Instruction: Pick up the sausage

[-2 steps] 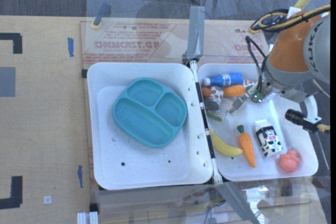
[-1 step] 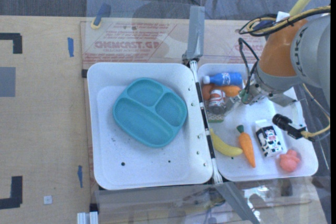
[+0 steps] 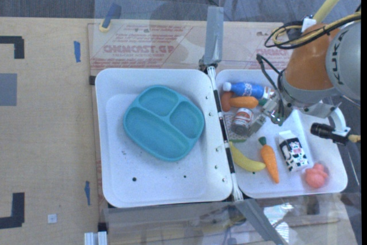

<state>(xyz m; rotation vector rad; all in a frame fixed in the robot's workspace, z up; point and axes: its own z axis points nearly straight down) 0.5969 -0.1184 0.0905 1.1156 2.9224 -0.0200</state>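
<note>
On the left, the left bin (image 3: 114,181) is seen bearing a blue divided plate (image 3: 164,122), tilted slightly across its floor. Behind the bins, reddish lettering is printed on a clear sheet (image 3: 137,46) over the board; it is too faint to be read with certainty.

In the right bin (image 3: 335,178), the sausage (image 3: 239,102) is found near the far left corner, just inside the wall shared with the other bin. It is an orange-brown, smooth, rounded piece, and its long axis is laid roughly left to right, with one end toward the dividing wall and the other toward the gripper. A blue and white bottle (image 3: 246,89) with a red label lies just behind it, parallel. Just in front, a small can (image 3: 243,117) is seen, then a banana (image 3: 248,160), a carrot (image 3: 269,162), a black-and-white milk carton (image 3: 293,153) and a pink toy (image 3: 316,176).

The gripper (image 3: 265,115) is positioned beside the can and the sausage's right end; whether its fingers are spread or closed cannot be told. Part of the word "KUKA" is visible on the arm (image 3: 344,57).
</note>
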